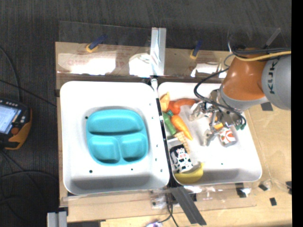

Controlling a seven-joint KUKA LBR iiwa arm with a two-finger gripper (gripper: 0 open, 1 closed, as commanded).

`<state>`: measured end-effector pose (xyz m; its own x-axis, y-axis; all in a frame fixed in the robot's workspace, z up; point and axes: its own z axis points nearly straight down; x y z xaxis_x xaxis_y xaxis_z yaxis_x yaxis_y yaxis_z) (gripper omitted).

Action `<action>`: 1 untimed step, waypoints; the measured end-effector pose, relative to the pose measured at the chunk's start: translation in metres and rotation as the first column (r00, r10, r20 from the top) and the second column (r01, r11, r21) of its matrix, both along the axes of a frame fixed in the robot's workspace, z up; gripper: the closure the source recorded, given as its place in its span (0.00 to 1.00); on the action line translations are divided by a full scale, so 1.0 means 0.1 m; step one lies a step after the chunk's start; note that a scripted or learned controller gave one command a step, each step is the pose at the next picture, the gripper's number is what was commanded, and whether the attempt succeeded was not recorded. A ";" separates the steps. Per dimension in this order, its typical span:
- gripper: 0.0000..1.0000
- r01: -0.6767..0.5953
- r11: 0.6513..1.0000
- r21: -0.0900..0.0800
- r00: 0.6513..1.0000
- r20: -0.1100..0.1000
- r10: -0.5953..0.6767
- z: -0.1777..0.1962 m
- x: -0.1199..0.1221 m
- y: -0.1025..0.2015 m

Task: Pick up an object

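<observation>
The pincer [208,122] hangs low in the right bin [246,167], its grip state unclear; toy carrots [179,122] lie at nine o'clock. Nothing looks lifted yet.

A small white-and-orange object [228,137] lies in the right bin [236,167], just beside the tool [208,125].

"KU" (cut off) on arm [279,82]
</observation>
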<state>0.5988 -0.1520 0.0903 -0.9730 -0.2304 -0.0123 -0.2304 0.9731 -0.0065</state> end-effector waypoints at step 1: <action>0.00 -0.034 0.999 0.001 0.999 0.002 0.034 0.01 -0.44 0.28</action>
<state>0.5552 -0.1244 0.0910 -0.9646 -0.2632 -0.0145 -0.2631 0.9647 -0.0063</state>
